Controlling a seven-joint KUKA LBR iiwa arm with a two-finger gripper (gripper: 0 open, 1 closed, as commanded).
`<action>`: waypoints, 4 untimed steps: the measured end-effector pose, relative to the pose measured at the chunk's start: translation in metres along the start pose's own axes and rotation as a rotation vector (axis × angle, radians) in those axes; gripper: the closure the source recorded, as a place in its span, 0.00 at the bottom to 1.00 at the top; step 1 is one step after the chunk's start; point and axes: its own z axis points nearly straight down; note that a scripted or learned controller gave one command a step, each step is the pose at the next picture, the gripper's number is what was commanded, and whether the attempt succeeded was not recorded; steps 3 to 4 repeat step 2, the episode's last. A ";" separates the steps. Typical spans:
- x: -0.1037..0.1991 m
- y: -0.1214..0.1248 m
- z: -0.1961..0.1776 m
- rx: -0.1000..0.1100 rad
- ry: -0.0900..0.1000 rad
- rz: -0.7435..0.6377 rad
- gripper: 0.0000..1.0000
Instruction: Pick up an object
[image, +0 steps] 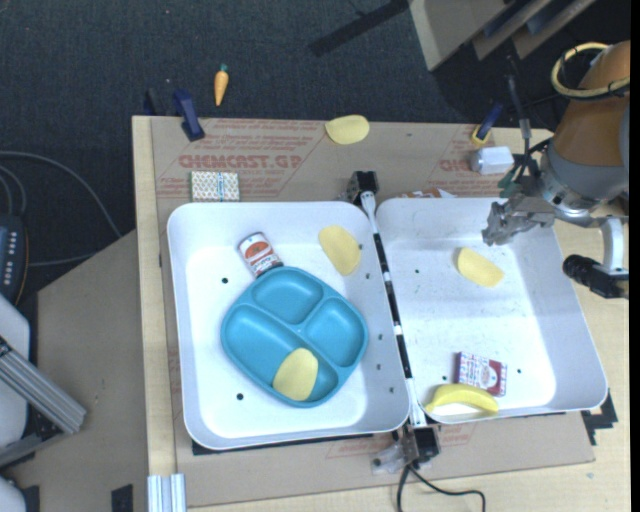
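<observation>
- My gripper (497, 232) hangs over the far part of the right bin (560, 330); I cannot tell from this view how it is set.
- Just below and left of my gripper, a yellow chip-shaped piece (480, 267) lies on the bin floor, apart from me.
- Further toward the near rim of the same bin, a small dark red packet (481, 373) lies flat, with a yellow banana (462, 400) touching its near edge.
- To my left, across the divide, the left bin (200, 300) holds another yellow piece (340, 249), a small red-labelled can (260, 254) and a blue divided plate (292, 334).
- One yellow piece (296, 375) rests in the plate's near compartment.
- Beyond the bins, on the worktop (290, 155), lies a yellow oval piece (347, 129).
</observation>
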 end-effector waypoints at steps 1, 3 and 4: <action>0.000 0.000 0.000 0.001 0.000 0.000 0.00; -0.021 0.013 0.070 0.004 0.002 0.000 0.00; -0.021 0.013 0.070 0.004 0.002 0.000 0.00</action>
